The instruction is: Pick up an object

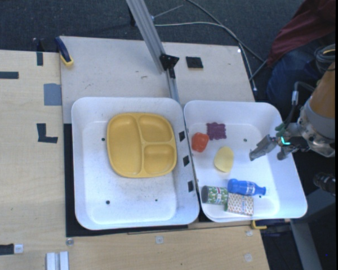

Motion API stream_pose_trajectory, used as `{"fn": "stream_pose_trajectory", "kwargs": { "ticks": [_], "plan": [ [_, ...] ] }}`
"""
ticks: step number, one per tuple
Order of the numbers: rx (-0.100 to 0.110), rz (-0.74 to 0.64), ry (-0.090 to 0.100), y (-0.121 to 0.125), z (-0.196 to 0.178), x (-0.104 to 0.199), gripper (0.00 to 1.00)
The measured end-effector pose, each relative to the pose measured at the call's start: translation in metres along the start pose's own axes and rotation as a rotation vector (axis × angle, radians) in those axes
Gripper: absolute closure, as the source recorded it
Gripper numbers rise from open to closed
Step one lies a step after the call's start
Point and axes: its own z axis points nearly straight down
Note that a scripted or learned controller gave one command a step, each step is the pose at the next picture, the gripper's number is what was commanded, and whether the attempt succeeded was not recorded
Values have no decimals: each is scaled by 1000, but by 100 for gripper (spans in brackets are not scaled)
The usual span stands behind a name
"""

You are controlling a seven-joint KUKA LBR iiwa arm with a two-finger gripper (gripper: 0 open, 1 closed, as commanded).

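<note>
The right bin (270, 117) holds a purple piece (216, 130), an orange-red piece (200, 142), a pale yellow piece (224, 159), a blue bottle (245, 187) and a green-and-white packet (227, 199). My gripper (273, 149) hangs over the right side of this bin, right of the yellow piece and above the blue bottle. Its two dark fingers (261, 149) stand apart, and nothing sits between them.
A yellow divided plate (141, 144) lies in the left bin (90, 207). A slanted metal pole (149, 30) rises behind the bins, and cables run over the dark floor at the back. My arm's orange band (329, 97) is at the right edge.
</note>
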Motion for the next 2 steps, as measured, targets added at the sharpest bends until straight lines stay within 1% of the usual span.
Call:
{"fn": "stream_pose_trajectory", "kwargs": {
  "ticks": [1, 2],
  "plan": [
    [-1, 0, 0, 0, -1, 0, 0],
    [4, 2, 1, -10, 57, -4, 0]
  ]
}}
